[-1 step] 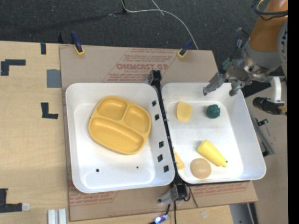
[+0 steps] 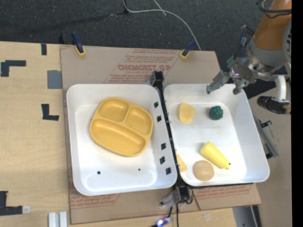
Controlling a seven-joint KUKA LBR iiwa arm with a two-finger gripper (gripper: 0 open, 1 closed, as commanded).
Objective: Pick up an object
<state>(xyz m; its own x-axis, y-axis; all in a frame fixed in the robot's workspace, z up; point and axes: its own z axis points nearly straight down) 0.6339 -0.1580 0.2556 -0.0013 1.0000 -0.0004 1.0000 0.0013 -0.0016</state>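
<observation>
Left bin (image 2: 78, 174), white and shallow, bearing a yellow divided plate (image 2: 121, 126) tilted across its middle. Beneath both bins, a cardboard sheet (image 2: 137, 65) with red print, pinned at the far edge by two blue-and-yellow clamps (image 2: 77, 44). Wooden table (image 2: 28, 141) marked with black tape pieces (image 2: 47, 111). Beyond, dark carpet (image 2: 57, 8) crossed by a thin white cable (image 2: 177, 15).
</observation>
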